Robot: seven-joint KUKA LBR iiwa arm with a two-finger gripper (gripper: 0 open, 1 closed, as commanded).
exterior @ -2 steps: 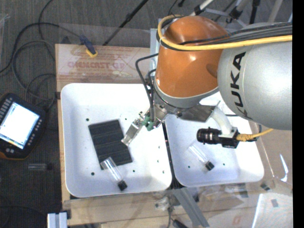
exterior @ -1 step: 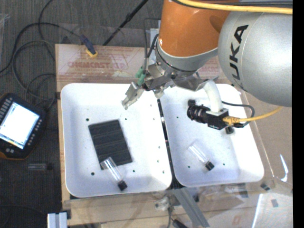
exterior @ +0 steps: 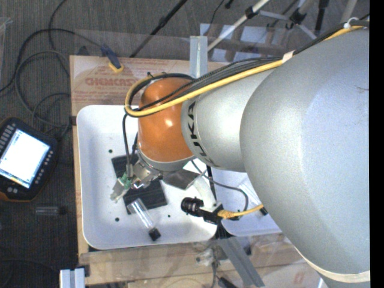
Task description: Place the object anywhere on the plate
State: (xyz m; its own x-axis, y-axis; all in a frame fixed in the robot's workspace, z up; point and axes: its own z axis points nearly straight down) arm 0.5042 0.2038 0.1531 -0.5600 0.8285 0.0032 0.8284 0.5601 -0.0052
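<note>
My gripper [exterior: 137, 200] hangs low over the left white bin [exterior: 96, 221], near its middle. The arm's orange band [exterior: 163, 125] sits right above it and hides much of the bin floor. A small green and silver piece [exterior: 122, 185] shows at the gripper's left side, just over the bin floor; I cannot tell whether it is a loose object or part of the tool. The grey arm [exterior: 300, 143] covers the whole right half of the view, including most of the right bin.
A black connector with a yellow cable [exterior: 195, 206] hangs at the left bin's right rim. A teach pendant with a lit screen [exterior: 23, 159] lies on the floor left of the bench. Cables run across the floor behind the bench.
</note>
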